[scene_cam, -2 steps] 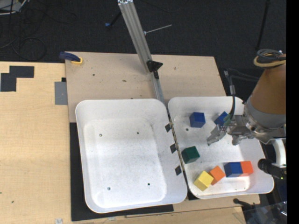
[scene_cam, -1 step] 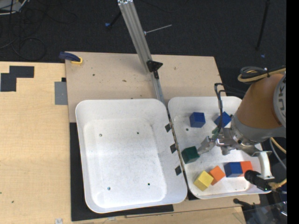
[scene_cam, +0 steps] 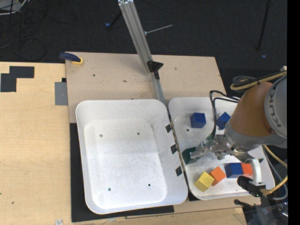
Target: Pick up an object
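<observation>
My gripper (scene_cam: 200, 152) is low inside the right bin (scene_cam: 180, 108), reaching left from the grey and orange arm (scene_cam: 253, 118). A dark green object (scene_cam: 189, 154) lies right at its tip, by the bin's left wall; whether it is gripped is not visible. Two blue cubes (scene_cam: 198, 120) (scene_cam: 223, 120) sit further back in the bin. Near the front lie a yellow cube (scene_cam: 204, 181), an orange cube (scene_cam: 218, 174) and a blue block (scene_cam: 234, 170), with an orange block (scene_cam: 247, 168) beside it.
The left bin (scene_cam: 123, 156) stands next to the right one, with black clips (scene_cam: 174, 148) along the shared wall. A slanted aluminium bar (scene_cam: 138, 36) rises behind the bins. Cables (scene_cam: 220, 97) hang near the arm.
</observation>
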You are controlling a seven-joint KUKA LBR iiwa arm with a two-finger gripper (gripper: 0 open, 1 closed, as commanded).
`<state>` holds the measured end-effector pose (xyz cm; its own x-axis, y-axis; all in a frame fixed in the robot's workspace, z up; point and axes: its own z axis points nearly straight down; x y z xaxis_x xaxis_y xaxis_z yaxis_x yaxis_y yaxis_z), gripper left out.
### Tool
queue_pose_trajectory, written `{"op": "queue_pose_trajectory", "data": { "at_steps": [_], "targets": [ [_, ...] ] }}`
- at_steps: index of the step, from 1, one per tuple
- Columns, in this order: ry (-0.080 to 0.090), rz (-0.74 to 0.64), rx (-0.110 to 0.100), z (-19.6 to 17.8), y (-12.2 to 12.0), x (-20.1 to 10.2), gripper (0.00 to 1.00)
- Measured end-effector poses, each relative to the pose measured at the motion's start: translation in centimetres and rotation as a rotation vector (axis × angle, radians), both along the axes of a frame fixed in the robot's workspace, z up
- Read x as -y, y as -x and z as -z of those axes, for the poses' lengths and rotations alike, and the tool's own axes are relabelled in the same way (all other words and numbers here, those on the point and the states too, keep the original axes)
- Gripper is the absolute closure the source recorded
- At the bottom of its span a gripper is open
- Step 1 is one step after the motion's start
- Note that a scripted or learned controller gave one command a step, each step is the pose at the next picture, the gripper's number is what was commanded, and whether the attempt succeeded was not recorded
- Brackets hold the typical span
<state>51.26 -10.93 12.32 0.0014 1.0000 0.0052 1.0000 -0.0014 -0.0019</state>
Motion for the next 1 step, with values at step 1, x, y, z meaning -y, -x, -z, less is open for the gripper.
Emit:
{"op": "queue_pose_trajectory", "data": {
  "at_steps": [1],
  "targets": [
    [0.001,0.007,0.002,-1.21,-0.03,0.25,1.00]
  ]
}}
